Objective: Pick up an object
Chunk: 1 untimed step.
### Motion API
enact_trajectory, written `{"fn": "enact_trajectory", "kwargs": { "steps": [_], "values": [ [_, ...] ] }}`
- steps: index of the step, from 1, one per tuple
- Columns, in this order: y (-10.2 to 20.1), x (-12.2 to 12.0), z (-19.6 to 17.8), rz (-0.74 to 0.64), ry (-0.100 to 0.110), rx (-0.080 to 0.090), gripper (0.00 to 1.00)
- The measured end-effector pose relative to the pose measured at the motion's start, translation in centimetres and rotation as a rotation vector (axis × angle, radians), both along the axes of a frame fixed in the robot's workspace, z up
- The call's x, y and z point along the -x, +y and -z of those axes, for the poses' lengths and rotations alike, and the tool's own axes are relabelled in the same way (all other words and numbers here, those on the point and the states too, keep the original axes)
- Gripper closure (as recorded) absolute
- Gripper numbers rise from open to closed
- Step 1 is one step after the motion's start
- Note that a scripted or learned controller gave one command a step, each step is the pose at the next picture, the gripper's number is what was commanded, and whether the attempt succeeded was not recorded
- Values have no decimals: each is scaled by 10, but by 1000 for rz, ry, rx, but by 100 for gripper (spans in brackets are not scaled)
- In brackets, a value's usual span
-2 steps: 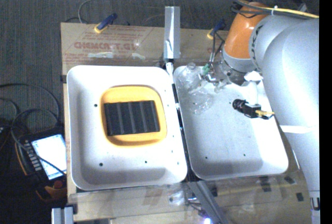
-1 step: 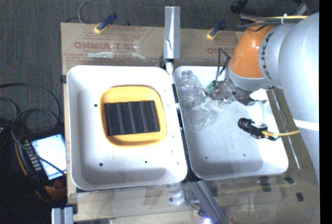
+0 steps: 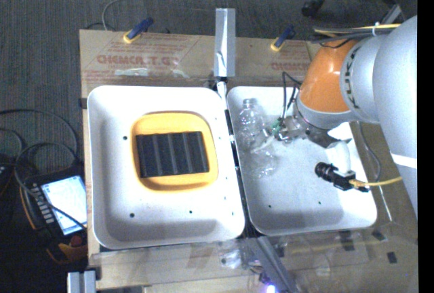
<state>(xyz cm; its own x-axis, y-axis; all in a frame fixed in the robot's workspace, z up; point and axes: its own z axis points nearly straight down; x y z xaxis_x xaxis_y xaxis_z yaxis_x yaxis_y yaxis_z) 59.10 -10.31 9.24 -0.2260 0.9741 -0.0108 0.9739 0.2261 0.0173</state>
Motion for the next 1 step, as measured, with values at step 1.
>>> {"fn": "enact_trajectory", "kwargs": {
  "steps": [1],
  "values": [
    [-44,-21,-43,134,19,-6,0]
  ]
}}
